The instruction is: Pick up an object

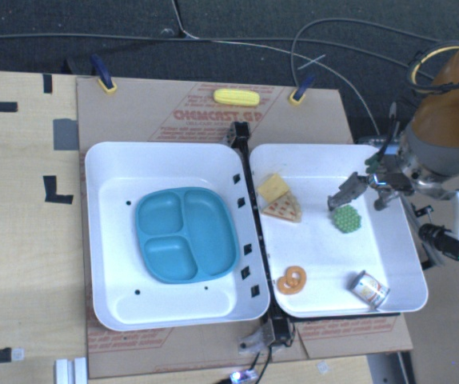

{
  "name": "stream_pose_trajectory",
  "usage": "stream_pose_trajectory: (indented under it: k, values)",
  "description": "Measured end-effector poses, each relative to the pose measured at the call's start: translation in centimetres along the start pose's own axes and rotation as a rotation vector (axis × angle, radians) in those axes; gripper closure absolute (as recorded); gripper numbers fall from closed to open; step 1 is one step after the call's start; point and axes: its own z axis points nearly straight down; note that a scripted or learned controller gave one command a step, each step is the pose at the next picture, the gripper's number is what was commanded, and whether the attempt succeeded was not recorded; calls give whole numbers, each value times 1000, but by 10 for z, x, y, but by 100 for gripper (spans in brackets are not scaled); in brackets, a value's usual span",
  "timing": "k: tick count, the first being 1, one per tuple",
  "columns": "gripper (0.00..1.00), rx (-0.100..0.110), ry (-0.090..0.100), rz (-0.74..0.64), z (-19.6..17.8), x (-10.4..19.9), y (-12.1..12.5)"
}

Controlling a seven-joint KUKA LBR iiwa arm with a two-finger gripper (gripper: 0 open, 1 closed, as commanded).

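Desk (21, 238) wood fills the left of my view, marked with a few dark tape pieces, and a sheet of cardboard (189, 114) lies over it under both bins. Two blue-and-yellow clamps (103, 76) pin the cardboard's far edge, and a yellow banana-shaped toy (236, 98) rests on the cardboard between them, outside the bins.

Next I see the left bin (105, 166), which holds a blue divided plate (186, 234) lying flat near its middle, three compartments facing up.

Across the black divider, the right bin (317, 154) carries the loose items. Closest to the divider I see a pale yellow block (273, 187) touching a tan wedge that looks like a pizza slice (283, 209). Nearer the front edge sits an orange ring (293, 280), well apart from those two. Further right, a small silver can (369, 288) lies on its side in the front right corner.

A green bumpy ball (347, 219) sits toward the right wall, and the hand (365, 192) hovers just above and beside it. I see its two fingers (346, 192) spread apart, one reaching left past the ball's upper edge, the other to the right; nothing sits between them. I cannot tell whether either fingertip touches the ball. Behind the hand, the grey arm with its orange band (441, 70) comes in from the right.
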Motion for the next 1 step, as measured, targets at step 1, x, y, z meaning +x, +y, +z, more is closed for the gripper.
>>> stream_pose_trajectory:
  k: [1]
  values:
    - [0, -9, -2, -2, -4, 0, 2]
